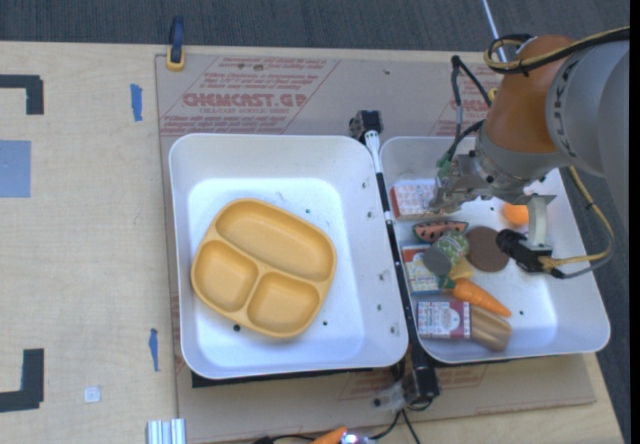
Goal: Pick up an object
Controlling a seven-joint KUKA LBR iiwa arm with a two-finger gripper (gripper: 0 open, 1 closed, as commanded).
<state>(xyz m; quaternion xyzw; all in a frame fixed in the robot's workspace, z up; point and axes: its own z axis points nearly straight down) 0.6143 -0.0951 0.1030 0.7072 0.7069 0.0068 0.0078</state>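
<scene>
Left bin: one yellow divided plate, three compartments. Right bin: toy food in a loose pile, including watermelon slice, carrot, brown disc, small cartons. Claw: low over the pile's far-left part, just above the watermelon slice; grip state cannot be told.

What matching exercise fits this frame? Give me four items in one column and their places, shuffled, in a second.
Items:
1. yellow divided plate
2. carrot
3. watermelon slice
4. end effector

Places:
A. near front of right bin
B. over upper left part of right bin
C. left bin
D. middle of right bin's left side

Pairs: 1-C, 2-A, 3-D, 4-B
</scene>
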